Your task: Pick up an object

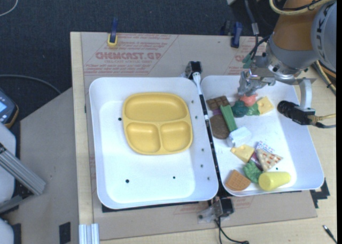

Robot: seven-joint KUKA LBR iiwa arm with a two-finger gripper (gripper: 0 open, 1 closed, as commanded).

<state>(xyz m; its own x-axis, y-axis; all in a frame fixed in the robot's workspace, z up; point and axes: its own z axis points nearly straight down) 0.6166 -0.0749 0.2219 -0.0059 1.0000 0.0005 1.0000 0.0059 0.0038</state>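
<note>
While the gripper (250, 89) hangs over toy food by the right bin's (307, 154) far edge, its grip can't be judged. Red "CHEMCAST GP" lettering (128, 55) marks the bench (85, 55). A yellow tray (157, 122) fills the left bin (107, 178).

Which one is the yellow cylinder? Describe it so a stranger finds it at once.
Start at the right-hand white bin, the one crowded with toy food. Go to its near right corner, where a small cluster lies. The yellow cylinder lies on its side at the cluster's right end, beside a green piece and a round tan waffle; it alone there is plain, smooth, bright yellow.
</note>
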